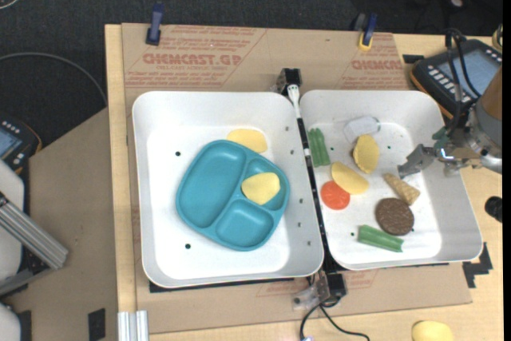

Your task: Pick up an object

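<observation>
"CHEMCAST" lettering [192, 58] on the bench board; pincer [417, 161] grip state indiscernible.

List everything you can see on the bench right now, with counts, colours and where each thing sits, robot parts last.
shallow white plastic bins: two, white, side by side on the bench
teal divided plate: one, left bin
yellow pieces: two, one on the plate, one behind it
green sticks: two, right bin, near divider and front
yellow pieces, right bin: two, middle
red round slice: one, right bin
brown round cookie: one, right bin
tan wedge: one, right bin
clamps: blue, yellow, back edge
gripper: one, grey, over right bin's right side
</observation>
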Available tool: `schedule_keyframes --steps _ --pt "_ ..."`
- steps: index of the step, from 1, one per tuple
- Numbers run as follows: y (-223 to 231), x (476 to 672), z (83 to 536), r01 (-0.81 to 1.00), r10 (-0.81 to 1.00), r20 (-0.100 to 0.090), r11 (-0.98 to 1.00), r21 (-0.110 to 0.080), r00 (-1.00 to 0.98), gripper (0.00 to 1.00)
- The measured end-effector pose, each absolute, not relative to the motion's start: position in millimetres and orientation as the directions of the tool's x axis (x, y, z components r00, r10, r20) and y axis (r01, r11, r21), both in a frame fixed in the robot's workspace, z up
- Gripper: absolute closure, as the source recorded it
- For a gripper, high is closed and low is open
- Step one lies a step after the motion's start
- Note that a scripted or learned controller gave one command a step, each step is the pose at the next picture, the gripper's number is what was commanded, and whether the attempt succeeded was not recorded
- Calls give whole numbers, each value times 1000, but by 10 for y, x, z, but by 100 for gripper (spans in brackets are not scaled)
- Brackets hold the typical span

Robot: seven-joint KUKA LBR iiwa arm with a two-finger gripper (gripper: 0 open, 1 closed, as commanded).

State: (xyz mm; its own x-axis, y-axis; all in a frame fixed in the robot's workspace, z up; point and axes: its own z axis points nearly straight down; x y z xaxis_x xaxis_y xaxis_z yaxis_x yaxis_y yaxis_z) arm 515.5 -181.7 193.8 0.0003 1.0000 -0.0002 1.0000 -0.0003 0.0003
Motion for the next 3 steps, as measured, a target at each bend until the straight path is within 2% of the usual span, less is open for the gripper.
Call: schedule_keyframes --steps 1,2,3 --pt "-1655 4785 2933 1000 1000 -2 2 6 -2 0" --pt "-1778 4772 1474 1000 1000 4 -2 -10 2 0" --pt "-1770 4801 1934 1000 1000 -3 1 6 -1 0"
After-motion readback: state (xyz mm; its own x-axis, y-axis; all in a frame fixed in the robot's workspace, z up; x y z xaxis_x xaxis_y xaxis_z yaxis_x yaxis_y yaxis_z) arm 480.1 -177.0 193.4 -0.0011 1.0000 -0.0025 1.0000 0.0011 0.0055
